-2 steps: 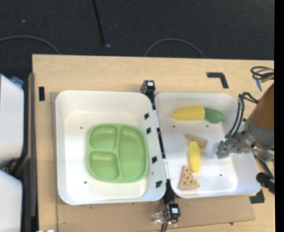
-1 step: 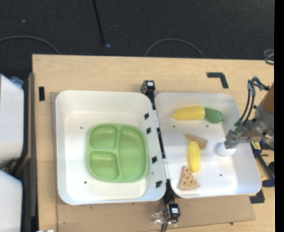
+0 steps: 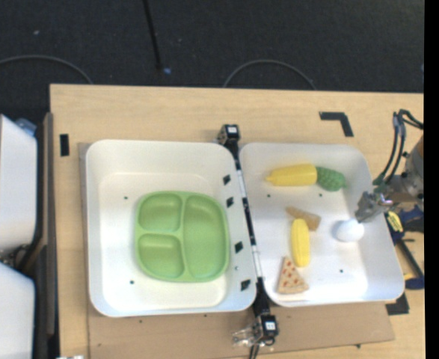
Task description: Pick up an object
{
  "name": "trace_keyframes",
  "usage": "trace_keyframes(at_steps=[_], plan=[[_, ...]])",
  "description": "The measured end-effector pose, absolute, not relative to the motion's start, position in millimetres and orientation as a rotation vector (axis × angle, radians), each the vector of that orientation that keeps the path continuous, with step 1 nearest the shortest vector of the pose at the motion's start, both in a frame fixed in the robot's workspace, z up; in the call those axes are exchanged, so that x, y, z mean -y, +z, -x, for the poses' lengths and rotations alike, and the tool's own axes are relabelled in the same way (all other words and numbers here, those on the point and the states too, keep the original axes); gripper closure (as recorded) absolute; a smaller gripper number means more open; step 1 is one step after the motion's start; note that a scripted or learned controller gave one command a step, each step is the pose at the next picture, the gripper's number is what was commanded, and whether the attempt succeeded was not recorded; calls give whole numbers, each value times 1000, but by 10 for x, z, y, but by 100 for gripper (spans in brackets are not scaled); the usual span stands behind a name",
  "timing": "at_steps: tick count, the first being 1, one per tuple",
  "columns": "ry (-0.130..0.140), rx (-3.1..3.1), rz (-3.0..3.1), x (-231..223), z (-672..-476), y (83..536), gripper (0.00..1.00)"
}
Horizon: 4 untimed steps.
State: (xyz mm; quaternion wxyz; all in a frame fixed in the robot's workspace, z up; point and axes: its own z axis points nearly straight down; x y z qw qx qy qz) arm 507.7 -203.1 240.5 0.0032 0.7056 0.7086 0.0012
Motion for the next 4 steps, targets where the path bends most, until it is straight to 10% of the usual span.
trace_keyframes(at_steps=[4], plan=[[2, -2230, -2213, -350, -5492, 2377, 100]])
